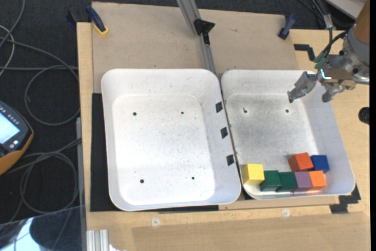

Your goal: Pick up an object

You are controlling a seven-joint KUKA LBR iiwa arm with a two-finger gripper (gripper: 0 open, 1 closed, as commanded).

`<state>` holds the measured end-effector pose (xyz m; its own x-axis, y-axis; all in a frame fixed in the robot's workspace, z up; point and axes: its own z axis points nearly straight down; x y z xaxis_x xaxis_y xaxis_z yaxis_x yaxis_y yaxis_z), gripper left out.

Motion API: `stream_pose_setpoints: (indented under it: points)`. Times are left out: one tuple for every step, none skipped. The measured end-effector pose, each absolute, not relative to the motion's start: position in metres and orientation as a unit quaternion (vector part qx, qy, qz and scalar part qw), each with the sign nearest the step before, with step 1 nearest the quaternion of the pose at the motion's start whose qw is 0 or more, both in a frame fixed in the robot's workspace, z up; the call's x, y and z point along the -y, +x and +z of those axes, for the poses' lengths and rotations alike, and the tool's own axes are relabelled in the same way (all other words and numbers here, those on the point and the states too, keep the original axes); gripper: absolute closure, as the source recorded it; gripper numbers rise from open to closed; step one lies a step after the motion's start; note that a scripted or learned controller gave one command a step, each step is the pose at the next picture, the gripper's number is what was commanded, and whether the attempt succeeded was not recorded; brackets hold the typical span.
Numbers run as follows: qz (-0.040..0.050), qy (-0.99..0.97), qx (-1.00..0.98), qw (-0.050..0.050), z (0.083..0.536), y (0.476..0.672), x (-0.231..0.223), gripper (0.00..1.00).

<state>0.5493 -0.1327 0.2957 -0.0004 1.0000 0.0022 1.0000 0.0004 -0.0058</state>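
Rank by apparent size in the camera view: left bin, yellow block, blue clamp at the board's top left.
1. left bin, by far the largest.
2. yellow block and blue clamp: these look too alike to rank.

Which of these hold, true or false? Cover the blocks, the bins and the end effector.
1. The small coloured blocks sit in the right white bin. True.
2. The blocks are scattered across the left white bin. False: they cluster at the right bin's near edge.
3. The end effector hovers over the right bin's far side. True.
4. The end effector grips the yellow cube. False: the cube lies in the bin, away from it.
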Motion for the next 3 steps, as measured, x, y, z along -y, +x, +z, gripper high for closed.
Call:
stream_pose_setpoints:
  points:
    - [-0.0002, -0.707, 0.707, 0.001, 0.298, 0.550, 0.133, 0.00]
    - [0.0020, -0.707, 0.707, 0.004, 0.235, 0.551, 0.130, 0.00]
    - [0.0017, -0.707, 0.707, 0.003, 0.187, 0.559, 0.129, 0.00]
